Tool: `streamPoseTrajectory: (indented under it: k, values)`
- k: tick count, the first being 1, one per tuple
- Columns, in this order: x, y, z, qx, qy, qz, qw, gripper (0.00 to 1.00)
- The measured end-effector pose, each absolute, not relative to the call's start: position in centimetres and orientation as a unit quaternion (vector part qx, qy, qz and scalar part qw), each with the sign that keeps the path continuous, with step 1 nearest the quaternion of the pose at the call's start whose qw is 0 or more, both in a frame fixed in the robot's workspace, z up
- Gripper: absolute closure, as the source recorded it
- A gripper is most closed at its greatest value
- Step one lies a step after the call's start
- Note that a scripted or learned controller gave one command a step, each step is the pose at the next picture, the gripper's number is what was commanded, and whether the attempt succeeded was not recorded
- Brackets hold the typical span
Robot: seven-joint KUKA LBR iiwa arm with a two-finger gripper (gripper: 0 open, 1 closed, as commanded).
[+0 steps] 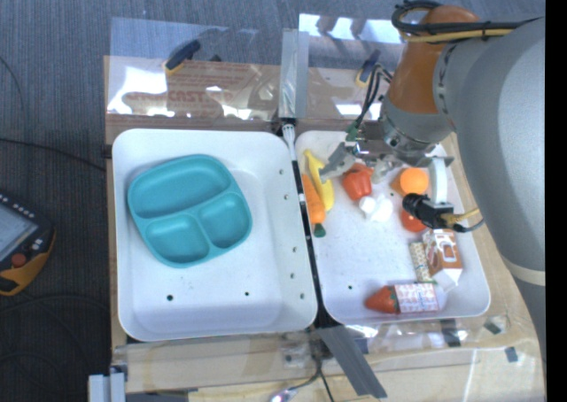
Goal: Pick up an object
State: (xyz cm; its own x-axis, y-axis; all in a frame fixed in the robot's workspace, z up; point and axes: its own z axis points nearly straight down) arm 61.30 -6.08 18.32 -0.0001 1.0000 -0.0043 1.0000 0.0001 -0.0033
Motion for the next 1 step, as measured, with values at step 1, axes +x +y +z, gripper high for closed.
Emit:
streamPoseTrajectory:
  k: [1]
  values:
    - [59.4, -10.61, 8.95, 0.693, 0.721, 0.0006, 0.006, 0.0]
